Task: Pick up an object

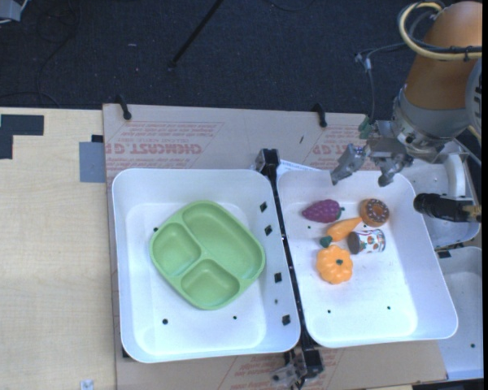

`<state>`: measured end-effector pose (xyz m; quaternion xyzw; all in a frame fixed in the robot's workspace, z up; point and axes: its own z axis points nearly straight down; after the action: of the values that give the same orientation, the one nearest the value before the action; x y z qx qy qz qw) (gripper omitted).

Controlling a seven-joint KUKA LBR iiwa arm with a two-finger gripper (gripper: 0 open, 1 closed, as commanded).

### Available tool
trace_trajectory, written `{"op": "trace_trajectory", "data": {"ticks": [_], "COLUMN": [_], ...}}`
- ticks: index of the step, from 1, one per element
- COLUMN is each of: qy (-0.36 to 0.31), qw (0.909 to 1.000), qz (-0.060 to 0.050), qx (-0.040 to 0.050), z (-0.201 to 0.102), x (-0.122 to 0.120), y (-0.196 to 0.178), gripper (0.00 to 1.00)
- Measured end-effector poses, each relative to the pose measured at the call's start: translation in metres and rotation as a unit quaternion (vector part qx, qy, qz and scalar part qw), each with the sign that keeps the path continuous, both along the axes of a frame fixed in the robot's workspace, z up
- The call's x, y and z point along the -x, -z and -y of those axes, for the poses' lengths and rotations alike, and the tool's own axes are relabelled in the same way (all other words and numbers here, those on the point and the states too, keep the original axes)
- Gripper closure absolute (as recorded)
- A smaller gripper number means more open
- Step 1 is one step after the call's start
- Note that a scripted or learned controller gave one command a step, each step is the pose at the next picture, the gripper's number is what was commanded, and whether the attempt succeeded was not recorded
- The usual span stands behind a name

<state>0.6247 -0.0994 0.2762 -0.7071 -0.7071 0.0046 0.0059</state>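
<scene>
Two bins (191,344), one plate (207,254), five toys (335,265)

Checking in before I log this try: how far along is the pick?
Nothing looks picked yet. The gripper hangs open over the right bin near its far edge, holding nothing. Purple toy, carrot, pumpkin and cookie lie there; descent and grasp remain.

Right bin (407,315), upper half: purple toy grapes (322,210), orange carrot (342,228) lying slanted, donut (374,212), small printed can (368,241) on its side, orange pumpkin (334,265). All clustered close.
</scene>
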Motion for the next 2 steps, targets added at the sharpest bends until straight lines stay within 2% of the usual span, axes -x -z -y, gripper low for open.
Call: {"op": "trace_trajectory", "data": {"ticks": [1,2], "qy": [-0.001,-0.001], "qw": [1.0000,1.0000], "qz": [0.006,0.004], "qx": [0.0005,0.0004], "z": [0.000,-0.008], "x": [-0.002,-0.004], "y": [-0.007,0.052], "gripper": [0.00,0.00]}}
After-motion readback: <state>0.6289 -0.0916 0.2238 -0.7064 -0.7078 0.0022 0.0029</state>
